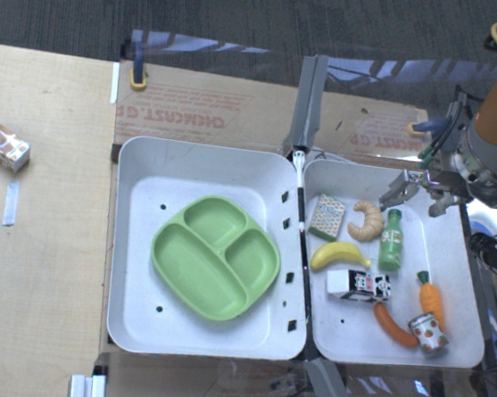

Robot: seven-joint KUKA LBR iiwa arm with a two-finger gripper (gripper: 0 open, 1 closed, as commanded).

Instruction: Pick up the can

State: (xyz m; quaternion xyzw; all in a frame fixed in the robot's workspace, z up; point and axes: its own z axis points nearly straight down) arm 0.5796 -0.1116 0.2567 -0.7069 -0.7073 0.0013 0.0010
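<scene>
The can (428, 333) is small and white with a red and green print. It lies near the front right corner of the right bin (469, 265), just beyond the end of a carrot (431, 299) and beside a red sausage (393, 326). My gripper (419, 196) hangs over the far side of that bin, above and behind a green bottle (392, 240). Its fingers (396, 191) are spread apart and hold nothing. The can is well in front of the gripper, towards the bin's near edge.
The right bin also holds a croissant (367, 221), a banana (340, 256), a speckled green packet (327, 217) and a black-and-white carton (360, 285). A green divided plate (214, 256) lies in the left bin (128, 223). A small carton (1, 145) sits on the bench far left.
</scene>
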